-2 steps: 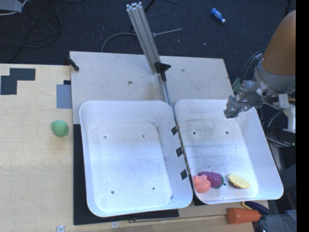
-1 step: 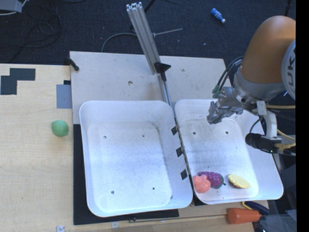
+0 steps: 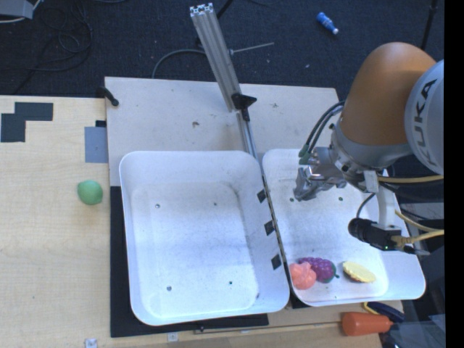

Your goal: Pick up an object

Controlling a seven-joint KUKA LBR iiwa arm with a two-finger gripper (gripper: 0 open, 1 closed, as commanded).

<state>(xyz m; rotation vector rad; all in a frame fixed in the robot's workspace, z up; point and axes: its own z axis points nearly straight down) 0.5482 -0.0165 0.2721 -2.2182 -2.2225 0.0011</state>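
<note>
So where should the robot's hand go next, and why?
Probably toward the bin's near edge and down. The gripper hangs over bare floor in the right bin, while the pink toy, purple toy and yellow toy lie clustered there.

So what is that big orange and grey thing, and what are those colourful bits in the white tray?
That is a robot arm, seen by a camera looking down from above. It reaches in from the right side of the picture. At its end is a gripper, like a small metal hand, hanging over the right bin. I can't see anything in it. Near the front of that bin lie three toys: a pink one, a purple one and a yellow one. Beside it is the left bin. A green ball sits on the wooden table on the left side.
</note>
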